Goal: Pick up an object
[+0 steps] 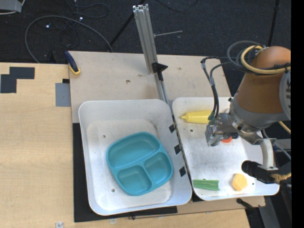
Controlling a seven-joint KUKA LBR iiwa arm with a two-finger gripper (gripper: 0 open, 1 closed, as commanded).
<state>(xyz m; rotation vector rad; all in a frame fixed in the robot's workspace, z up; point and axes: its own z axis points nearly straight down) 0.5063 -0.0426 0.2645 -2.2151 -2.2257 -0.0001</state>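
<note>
My gripper point(215, 137) hangs low over the middle of the right bin point(209, 163), below the arm's orange band. A small orange-red object point(228, 138) lies right beside it, partly hidden by the gripper body; whether they touch is unclear. A yellow squeeze bottle point(195, 117) lies on its side at the bin's far edge, just left of the gripper. A flat green piece point(205, 185) rests near the front edge. A small yellow lump point(239, 182) sits at the front right.
The left bin point(95, 127) holds a blue divided plate point(139, 162). An upright metal post point(146, 37) stands behind the bins. Cables hang around the arm at the right, and a black fitting point(256, 170) sits by the right bin's rim.
</note>
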